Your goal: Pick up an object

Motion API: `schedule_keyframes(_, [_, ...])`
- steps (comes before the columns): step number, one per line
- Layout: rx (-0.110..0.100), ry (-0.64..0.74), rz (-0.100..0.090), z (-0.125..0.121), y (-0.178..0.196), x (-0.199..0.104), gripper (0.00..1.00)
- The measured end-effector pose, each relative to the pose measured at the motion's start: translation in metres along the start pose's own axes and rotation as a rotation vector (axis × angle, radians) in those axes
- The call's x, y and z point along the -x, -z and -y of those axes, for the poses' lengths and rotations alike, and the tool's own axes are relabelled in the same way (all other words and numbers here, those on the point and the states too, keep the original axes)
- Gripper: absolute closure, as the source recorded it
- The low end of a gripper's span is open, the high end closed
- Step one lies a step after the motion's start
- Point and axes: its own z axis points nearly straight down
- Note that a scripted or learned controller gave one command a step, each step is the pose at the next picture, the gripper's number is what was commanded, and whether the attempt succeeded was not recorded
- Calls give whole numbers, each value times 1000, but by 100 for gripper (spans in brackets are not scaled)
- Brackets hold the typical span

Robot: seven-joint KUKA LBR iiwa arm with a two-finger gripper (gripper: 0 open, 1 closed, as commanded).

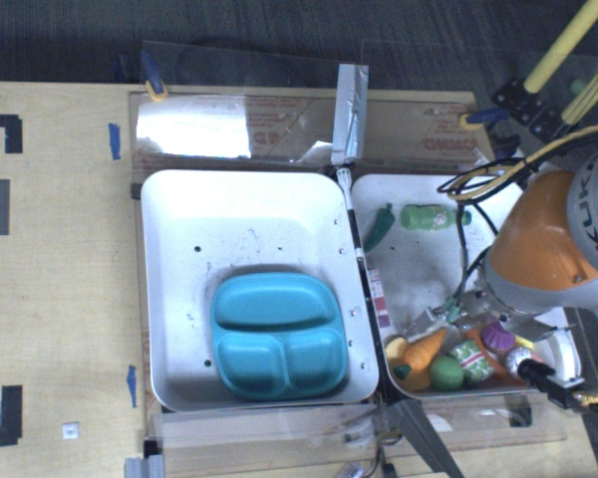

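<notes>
Crowding the near corner of the right bin (419,267), a carrot (426,348) is pressed against a green fruit (447,370) and a purple piece (497,339); the gripper (460,312) is poised just above them, its state untellable; neighbours may be nudged, spoiling any grasp.

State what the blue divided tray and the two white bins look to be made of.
Blue divided tray: probably moulded plastic, matte to satin, judging by its uniform colour, rounded compartments and soft highlights. Left bin and right bin: perhaps plastic or painted metal; smooth white walls with a dull sheen, dark specks and scuffs. The look leaves it open.
</notes>
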Motion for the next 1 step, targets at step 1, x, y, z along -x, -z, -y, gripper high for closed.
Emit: schedule_keyframes(1, [1,138,1,-61,35,29,0])
